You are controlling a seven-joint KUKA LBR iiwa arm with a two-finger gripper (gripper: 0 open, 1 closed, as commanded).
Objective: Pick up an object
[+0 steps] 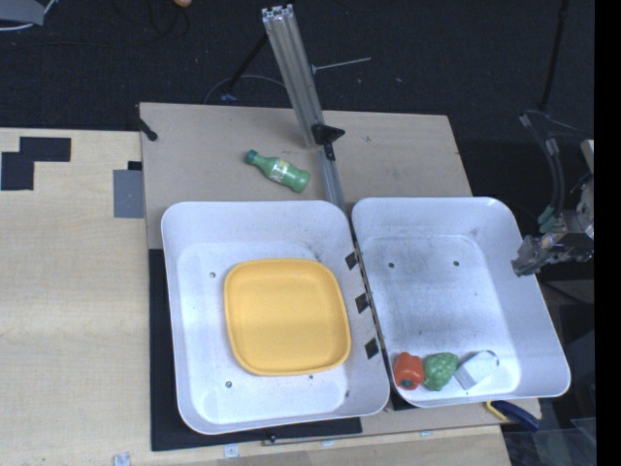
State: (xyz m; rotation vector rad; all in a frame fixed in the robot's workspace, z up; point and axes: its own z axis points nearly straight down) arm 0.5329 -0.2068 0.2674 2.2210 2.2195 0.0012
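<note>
In the right bin (446, 289), along its near edge, lie three small objects side by side: a red-orange one (408, 370), a green one (441, 369) and a white-grey one (475, 368). A yellow square plate (286, 316) rests flat in the left bin (194, 260). My gripper (543, 250) hangs at the right bin's right rim, well away from the three objects and outside the bin floor. It is small and dark against the background.
A green bottle (277, 170) lies on its side on the bench behind the left bin. A slanted metal rail (301, 76) rises from the bench behind the bins. Black clips (361, 299) join the two bins at the middle.
</note>
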